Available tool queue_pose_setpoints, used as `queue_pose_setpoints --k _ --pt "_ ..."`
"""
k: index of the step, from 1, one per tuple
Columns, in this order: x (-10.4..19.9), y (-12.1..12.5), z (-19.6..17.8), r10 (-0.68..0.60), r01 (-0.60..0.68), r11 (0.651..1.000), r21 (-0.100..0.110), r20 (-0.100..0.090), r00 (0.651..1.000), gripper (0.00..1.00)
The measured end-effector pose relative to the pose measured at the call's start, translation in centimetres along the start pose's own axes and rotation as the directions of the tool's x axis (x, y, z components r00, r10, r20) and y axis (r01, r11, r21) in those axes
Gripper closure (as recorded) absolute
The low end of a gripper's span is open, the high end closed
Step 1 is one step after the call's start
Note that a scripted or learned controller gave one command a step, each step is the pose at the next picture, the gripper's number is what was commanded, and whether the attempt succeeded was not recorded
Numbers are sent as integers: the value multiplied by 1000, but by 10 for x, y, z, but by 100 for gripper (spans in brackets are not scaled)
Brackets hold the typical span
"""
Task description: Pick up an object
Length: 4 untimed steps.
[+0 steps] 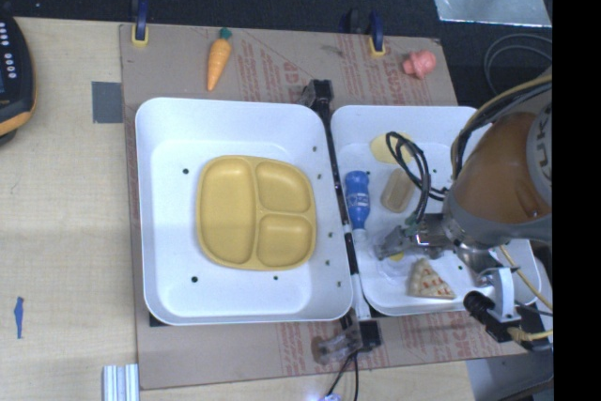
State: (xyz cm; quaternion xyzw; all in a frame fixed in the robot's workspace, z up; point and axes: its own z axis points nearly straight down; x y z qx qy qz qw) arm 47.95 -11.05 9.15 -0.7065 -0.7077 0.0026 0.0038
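So the gripper [399, 242] sits low in the right bin [352, 131], can't tell its state. The pizza slice toy [429, 280] lies just near-right of it, point aimed far.

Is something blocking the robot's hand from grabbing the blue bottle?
Nothing visible does. The gripper sits in the right bin, just right of the blue bottle, with bare white floor between them. The beige block lies off to the side.
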Motion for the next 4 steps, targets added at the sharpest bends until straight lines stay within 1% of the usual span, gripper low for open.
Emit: queue_pose_setpoints --k 1,2,3,4 --pt "0 62 -1 -4 4 1000 -12 2 1000 0" --pt "-30 113 -2 -4 4 1000 -12 4 1000 0" --pt "-30 111 -12 -7 7 1000 -6 2 1000 100" --pt "47 115 -111 -10 10 1000 -17 -1 1000 100"
